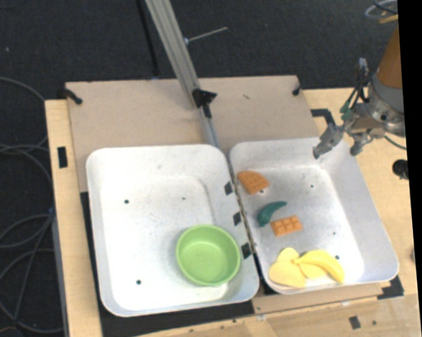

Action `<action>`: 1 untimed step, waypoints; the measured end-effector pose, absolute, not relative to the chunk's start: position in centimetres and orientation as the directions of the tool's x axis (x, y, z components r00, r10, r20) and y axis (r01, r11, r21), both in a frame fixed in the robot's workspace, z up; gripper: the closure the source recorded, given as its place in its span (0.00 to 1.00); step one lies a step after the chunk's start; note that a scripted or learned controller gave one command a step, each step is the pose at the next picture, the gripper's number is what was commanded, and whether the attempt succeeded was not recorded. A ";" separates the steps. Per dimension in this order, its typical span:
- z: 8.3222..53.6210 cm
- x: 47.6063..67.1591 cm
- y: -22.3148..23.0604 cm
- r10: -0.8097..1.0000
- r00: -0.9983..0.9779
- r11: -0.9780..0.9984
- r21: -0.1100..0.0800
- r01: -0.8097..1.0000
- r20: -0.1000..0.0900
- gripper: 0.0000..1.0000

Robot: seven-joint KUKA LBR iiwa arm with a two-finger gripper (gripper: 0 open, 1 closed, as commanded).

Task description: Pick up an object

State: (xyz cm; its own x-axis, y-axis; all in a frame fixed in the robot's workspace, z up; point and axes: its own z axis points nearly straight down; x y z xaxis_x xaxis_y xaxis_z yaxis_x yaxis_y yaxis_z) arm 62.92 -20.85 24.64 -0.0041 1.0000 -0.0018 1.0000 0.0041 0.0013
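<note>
The right bin holds an orange ridged piece near its back left, a small teal curved object below it, an orange waffle-like block, and a yellow banana-like bunch at the front. A green bowl sits in the left bin at its front right. My gripper hangs over the right bin's back right corner, open, with its two fingers spread and nothing between them. It is well apart from all the objects.
A slanted metal pole rises from the back between the bins. Cables lie on the dark floor at left. The wooden bench extends behind the bins.
</note>
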 end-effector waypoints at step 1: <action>24.6 62.9 -20.9 1.000 -0.005 0.005 0.001 1.000 -0.003 0.00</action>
State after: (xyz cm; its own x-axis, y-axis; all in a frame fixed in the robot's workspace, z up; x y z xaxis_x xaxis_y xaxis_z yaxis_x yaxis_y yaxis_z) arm 62.91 -20.89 24.64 -0.0047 1.0000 -0.0030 1.0000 0.0047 0.0006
